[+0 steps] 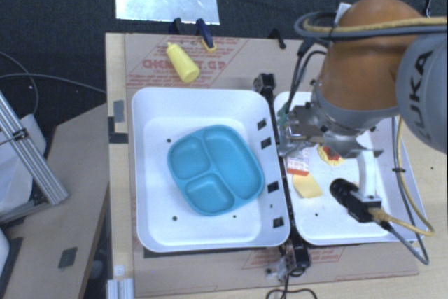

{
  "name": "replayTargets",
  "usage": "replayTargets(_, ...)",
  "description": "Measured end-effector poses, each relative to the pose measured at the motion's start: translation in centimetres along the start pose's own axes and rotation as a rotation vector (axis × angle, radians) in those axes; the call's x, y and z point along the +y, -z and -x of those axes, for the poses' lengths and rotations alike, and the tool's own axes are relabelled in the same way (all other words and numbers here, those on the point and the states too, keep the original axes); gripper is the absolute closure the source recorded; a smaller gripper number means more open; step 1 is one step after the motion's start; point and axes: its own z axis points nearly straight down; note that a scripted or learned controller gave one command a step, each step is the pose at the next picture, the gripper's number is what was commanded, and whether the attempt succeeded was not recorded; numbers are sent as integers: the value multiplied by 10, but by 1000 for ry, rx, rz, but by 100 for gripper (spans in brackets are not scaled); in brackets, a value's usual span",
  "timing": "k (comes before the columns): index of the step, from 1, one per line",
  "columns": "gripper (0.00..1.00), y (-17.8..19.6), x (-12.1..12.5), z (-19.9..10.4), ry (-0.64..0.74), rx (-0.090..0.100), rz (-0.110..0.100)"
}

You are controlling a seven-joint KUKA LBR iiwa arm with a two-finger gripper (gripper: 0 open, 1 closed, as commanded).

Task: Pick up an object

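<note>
Our counter (175, 56) holds two bins. Just right of the blue plate (215, 169) lies a yellow block (306, 186) (probably light, stiff); we'd pinch its sides. We cannot tell the end effector (294, 133) state.

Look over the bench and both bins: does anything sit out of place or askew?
Yes. A yellow bottle lies on its side on the cardboard behind the left bin, outside both bins. The blue divided plate sits askew in that bin.
</note>
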Motion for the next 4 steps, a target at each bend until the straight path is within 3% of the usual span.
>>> replayTargets(1, 100, -70, 77, 46, -7, -3, 1)
replayTargets(2, 100, -72, 77, 11, 1, 0, -1)
replayTargets(3, 100, -96, 44, -18, 1, 0, -6)
replayTargets(4, 100, 61, 3, -55, 5, 7, 15)
